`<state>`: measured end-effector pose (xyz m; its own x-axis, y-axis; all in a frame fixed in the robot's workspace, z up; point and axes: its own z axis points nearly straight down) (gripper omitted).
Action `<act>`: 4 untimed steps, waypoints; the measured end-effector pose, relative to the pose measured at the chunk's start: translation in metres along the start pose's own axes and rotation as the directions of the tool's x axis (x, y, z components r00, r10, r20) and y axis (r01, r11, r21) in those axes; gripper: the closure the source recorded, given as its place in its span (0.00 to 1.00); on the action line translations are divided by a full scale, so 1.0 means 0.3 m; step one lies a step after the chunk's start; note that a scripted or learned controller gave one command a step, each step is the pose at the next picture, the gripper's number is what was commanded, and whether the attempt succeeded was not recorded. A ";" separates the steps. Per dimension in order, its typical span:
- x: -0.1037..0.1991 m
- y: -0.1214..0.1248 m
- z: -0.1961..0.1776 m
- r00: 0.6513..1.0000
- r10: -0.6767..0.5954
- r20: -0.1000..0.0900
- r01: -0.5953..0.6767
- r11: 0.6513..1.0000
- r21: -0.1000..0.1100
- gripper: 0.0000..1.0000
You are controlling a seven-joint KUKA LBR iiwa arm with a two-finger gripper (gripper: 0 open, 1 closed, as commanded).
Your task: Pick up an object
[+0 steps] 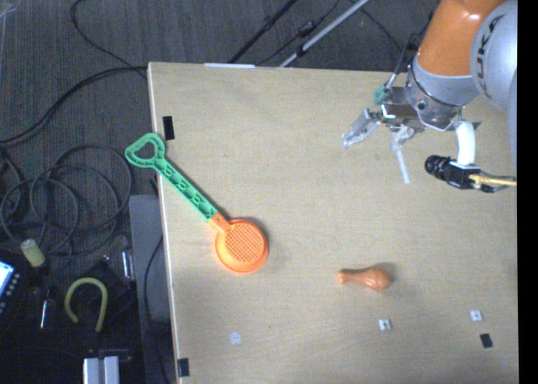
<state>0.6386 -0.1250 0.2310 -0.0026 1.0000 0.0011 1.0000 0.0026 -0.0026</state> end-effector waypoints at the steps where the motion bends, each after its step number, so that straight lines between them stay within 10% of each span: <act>1: -0.233 -0.151 0.493 0.974 -0.229 0.001 0.229 0.974 0.000 0.00; 2: -0.012 -0.080 0.492 0.965 -0.264 0.000 0.264 0.965 -0.002 0.00; 3: -0.007 -0.080 0.464 0.965 -0.264 -0.003 0.264 0.965 -0.003 1.00; 4: -0.007 -0.080 0.465 0.965 -0.264 -0.003 0.264 0.965 -0.003 0.00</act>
<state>0.6142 -0.1271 0.0917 -0.2664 0.9638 0.0045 0.9639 0.2664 0.0004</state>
